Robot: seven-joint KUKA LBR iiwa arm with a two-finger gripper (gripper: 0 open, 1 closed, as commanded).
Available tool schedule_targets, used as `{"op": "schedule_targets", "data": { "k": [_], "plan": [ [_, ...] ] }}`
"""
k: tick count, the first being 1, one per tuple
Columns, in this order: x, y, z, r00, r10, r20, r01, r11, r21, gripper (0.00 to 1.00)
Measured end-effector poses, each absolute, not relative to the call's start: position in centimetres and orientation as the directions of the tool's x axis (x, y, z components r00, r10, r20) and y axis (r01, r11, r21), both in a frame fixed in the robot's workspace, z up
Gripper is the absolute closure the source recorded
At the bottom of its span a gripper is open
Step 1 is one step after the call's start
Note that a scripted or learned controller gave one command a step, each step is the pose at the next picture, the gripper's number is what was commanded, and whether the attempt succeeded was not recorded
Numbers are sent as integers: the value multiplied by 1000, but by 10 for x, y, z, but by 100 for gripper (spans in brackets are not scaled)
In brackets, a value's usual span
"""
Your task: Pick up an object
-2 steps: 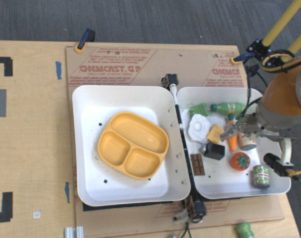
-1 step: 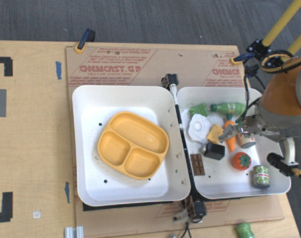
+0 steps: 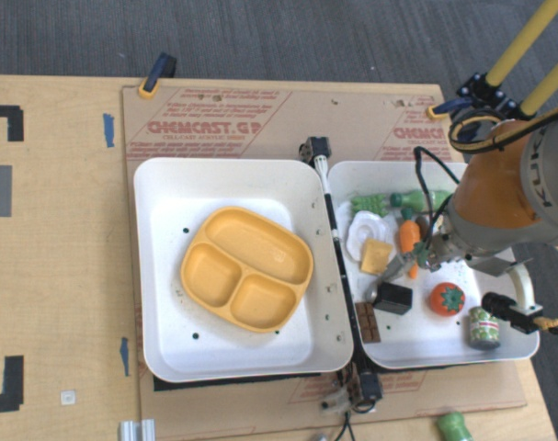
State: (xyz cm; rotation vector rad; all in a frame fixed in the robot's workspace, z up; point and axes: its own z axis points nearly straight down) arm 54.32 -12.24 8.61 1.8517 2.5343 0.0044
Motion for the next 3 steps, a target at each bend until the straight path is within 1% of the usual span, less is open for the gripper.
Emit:
{"op": "schedule_targets", "data": {
  "k": [1, 2, 3],
  "plan": [
    [544, -122, 96, -303, 953, 0, 953, 303, 5, 100],
    [544, -122, 96, -304, 953, 0, 953, 304, 5, 0],
    [584, -105, 86, -519, 854, -2, 854, 519, 3, 0]
  ]
}}
